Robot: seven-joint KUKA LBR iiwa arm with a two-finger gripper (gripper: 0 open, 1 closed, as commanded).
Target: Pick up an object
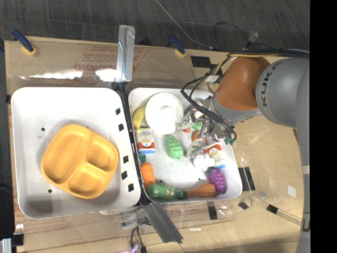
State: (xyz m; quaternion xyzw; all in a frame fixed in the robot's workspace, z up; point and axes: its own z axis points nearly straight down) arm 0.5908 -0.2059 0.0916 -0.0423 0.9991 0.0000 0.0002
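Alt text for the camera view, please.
A grey robot arm reaches from the right into the right bin, gripper low among toy foods. The left bin holds a yellow divided plate.

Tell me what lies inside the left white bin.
The left white bin holds one yellow plastic divided plate with three compartments. Whatever the plate covers on the bin's floor is hidden.
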